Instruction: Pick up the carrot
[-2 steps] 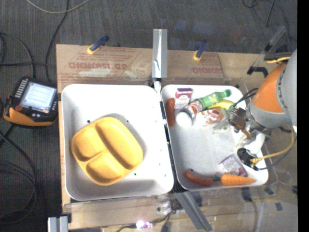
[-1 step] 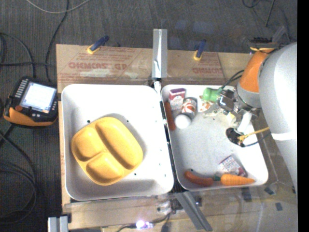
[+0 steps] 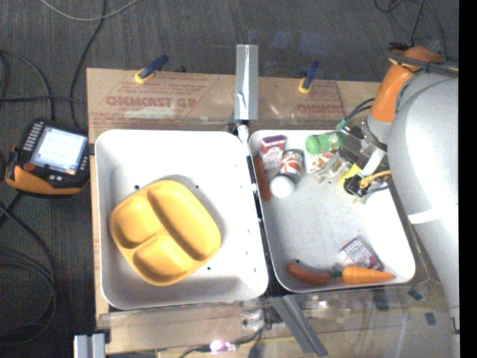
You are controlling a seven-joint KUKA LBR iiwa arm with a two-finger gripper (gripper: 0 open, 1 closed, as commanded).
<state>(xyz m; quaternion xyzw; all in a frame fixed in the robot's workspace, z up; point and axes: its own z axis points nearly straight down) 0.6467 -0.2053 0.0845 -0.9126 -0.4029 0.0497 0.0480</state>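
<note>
A brown tabletop (image 3: 171, 103) is set on dark carpet (image 3: 45, 289). A yellow tray (image 3: 165, 231) is held in the left bin (image 3: 112, 151). In the right bin (image 3: 395, 233), the carrot (image 3: 365, 276) is laid along the near wall, beside a sausage (image 3: 309, 275). The hand (image 3: 358, 171) is seen at the far right corner; its opening cannot be told.

You had a yellow divided tray (image 3: 165, 230) in the left bin (image 3: 104, 200), and a teach pendant (image 3: 49, 157) lay at its ten o'clock.
</note>
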